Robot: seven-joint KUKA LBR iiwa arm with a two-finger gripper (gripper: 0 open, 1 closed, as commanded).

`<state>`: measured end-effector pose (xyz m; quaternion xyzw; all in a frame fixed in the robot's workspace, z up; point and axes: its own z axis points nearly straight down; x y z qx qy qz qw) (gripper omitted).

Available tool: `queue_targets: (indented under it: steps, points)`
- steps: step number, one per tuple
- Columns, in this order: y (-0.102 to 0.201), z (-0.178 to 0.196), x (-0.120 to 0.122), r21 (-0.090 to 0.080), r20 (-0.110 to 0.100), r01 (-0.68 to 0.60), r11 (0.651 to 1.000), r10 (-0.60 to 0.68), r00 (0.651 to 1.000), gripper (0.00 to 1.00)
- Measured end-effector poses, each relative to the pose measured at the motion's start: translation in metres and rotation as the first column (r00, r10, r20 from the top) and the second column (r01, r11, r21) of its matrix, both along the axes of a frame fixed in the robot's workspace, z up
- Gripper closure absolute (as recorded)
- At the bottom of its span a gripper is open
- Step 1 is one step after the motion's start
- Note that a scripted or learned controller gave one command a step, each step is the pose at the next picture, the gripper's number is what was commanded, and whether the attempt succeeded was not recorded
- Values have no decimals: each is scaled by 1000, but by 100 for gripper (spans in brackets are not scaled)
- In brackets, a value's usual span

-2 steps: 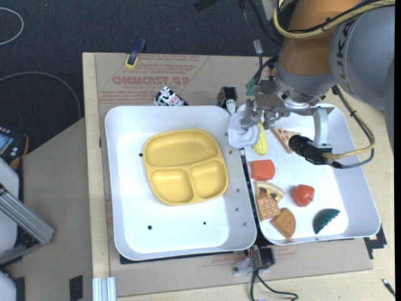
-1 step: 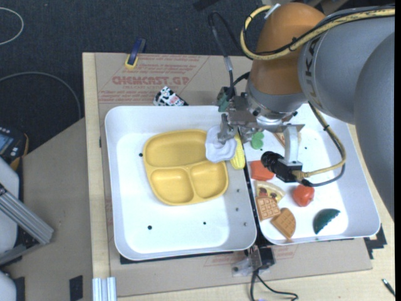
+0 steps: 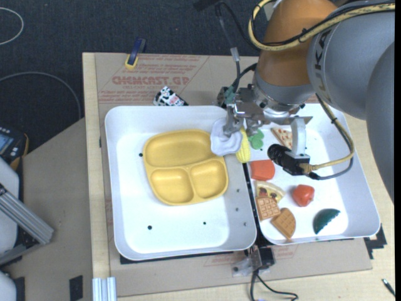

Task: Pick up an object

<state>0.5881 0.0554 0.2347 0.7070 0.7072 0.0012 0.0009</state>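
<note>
My gripper (image 3: 241, 125) hangs over the rim between the two white bins, near their back edge. Directly below it lie a pale white-grey soft item (image 3: 223, 142) and a yellow corn cob (image 3: 243, 148) with a green end (image 3: 255, 140). The white item overlaps the top right corner of the yellow divided plate (image 3: 182, 168) in the left bin (image 3: 125, 168). The wrist hides how the gripper meets these items, so I cannot tell whether anything is held.
The right bin (image 3: 360, 187) holds a pizza slice (image 3: 283, 135), a red block (image 3: 262, 169), a red fruit (image 3: 303, 194), a waffle (image 3: 269, 207), a brown cookie (image 3: 284, 222) and a green leaf piece (image 3: 326, 218). A black-and-white item (image 3: 168, 97) lies behind the left bin.
</note>
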Motion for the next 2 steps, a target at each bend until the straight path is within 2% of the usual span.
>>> queue_targets:
  steps: [1, 2]
  points:
    - [-2, -9, 9, -1, -1, 0, 1000, 0, 1000, 100]
    - [-1, -6, -7, 0, -6, 1, 1000, -1, 1000, 100]
